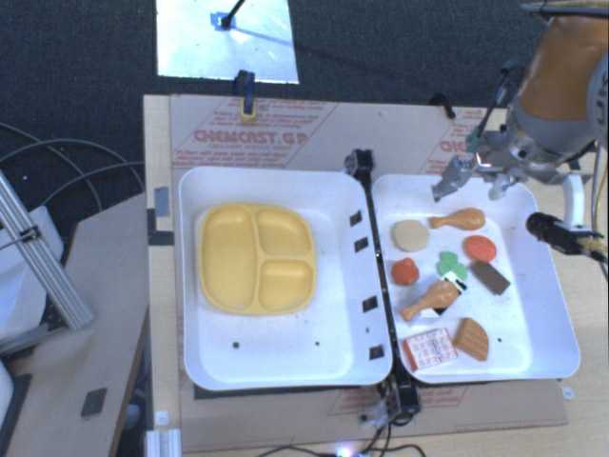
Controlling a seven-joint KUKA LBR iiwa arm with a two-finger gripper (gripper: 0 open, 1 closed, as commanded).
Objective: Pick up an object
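Observation:
My gripper (473,184) hangs over the far edge of the right bin (547,293), its two fingers (445,187) spread apart with nothing between them. Just below it lies a tan chicken drumstick (459,221). Further down the bin hold a beige round cookie (411,235), a red tomato (405,271), an orange-red piece (480,248), a green piece (453,266), a brown block (491,277), a second drumstick (430,300), a brown bread slice (471,339) and a red-and-white packet (430,349).
The left bin (205,350) holds a yellow divided tray (257,258). A black clip divider (376,265) runs between the bins. A blue-and-yellow clamp (246,97) stands at the bench's far edge. A black fitting (561,234) projects over the right bin's right rim.

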